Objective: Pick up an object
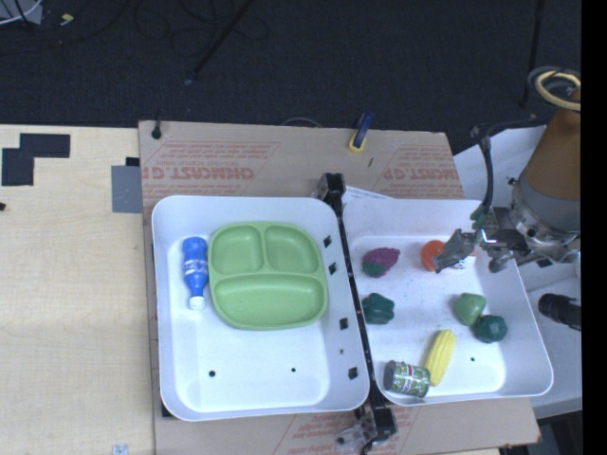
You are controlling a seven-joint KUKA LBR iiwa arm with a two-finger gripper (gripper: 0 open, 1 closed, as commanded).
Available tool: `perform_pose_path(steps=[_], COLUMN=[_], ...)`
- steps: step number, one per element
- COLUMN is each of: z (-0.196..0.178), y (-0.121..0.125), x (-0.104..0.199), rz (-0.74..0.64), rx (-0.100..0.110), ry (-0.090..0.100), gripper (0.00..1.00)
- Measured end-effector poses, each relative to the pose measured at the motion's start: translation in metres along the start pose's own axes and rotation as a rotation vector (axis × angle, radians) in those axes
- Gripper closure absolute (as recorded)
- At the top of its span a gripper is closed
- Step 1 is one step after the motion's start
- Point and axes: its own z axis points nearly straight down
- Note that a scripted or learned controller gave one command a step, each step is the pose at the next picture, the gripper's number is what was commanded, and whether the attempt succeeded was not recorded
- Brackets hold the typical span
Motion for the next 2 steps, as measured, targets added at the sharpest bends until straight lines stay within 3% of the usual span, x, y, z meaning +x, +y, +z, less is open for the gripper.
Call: perform_pose_path(steps=[1,2], z=[-0.005,0.060], y=[0.002,-0.002], x=[0.000,0.002], rz=[-0.001,-0.002], rx=[-0.009,-0.003], ry=[-0.001,0.000], gripper=[0.00,0.00])
